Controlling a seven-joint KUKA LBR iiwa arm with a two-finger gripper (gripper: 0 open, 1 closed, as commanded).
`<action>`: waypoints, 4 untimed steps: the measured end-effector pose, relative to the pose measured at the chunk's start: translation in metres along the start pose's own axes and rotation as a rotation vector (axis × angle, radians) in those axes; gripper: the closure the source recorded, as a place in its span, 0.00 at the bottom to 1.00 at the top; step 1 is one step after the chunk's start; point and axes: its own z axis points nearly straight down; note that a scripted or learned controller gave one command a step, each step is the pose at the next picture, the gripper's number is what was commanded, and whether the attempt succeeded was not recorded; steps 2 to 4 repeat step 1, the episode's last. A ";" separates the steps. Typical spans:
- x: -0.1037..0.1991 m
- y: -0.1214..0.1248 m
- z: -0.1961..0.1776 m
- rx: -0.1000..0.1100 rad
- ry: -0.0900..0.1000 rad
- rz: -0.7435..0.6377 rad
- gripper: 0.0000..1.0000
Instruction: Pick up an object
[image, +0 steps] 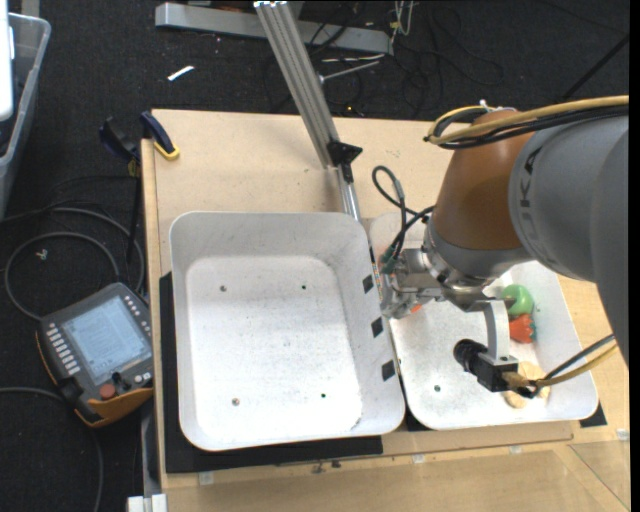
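Camera view shows the green object (518, 297) lying near the tool (407, 296), apart.

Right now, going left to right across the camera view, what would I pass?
Handheld screen controller → left white bin → right white bin, with a green thing and a red thing toward its right side.
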 end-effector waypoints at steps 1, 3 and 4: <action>0.048 -0.010 0.004 0.000 0.000 0.001 1.00; 0.048 -0.010 0.004 0.000 0.000 0.001 1.00; 0.048 -0.010 0.004 0.000 0.000 0.001 1.00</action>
